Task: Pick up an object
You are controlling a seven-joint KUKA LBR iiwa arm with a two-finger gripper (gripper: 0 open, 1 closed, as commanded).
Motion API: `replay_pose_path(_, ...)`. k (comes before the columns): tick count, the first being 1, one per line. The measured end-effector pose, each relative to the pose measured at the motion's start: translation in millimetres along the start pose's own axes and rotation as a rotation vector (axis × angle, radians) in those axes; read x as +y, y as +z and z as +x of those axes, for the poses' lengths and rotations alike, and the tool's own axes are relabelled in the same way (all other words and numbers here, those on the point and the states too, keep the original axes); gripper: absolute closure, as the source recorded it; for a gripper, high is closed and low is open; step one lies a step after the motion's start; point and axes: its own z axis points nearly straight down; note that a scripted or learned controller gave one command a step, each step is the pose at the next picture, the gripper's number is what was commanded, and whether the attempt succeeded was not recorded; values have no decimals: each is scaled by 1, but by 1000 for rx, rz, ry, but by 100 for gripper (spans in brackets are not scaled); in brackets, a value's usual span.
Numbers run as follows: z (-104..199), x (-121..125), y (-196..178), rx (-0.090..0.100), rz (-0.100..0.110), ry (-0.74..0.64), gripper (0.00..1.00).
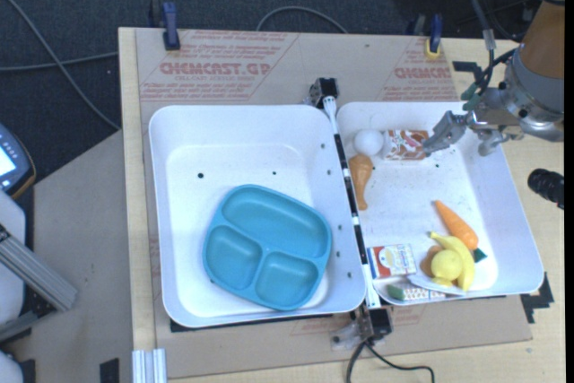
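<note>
A: What is seen in the left bin (179, 139)?
B: A blue divided plate (265, 247) is laid flat there, toward the near side.

A: And the right bin (511, 193)?
B: At its far left corner a white ball (369, 142) is found beside a red-and-white packet (406, 144); a tan cone-shaped piece (360, 178) lies just below the ball, along the dividing wall. Nearer — a small carton (393, 262), a carrot (456, 224), a banana (456, 250) and a yellow fruit (445, 265) are grouped.

A: The tool (446, 133)?
B: It is held at the far edge of the right bin, just beside the packet. Nothing is seen gripped — whether its fingers are spread cannot be told.
</note>
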Motion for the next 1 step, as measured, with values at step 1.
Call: replay_pose_path(1, -79, -22, 147, 1, 15, 9, 0)
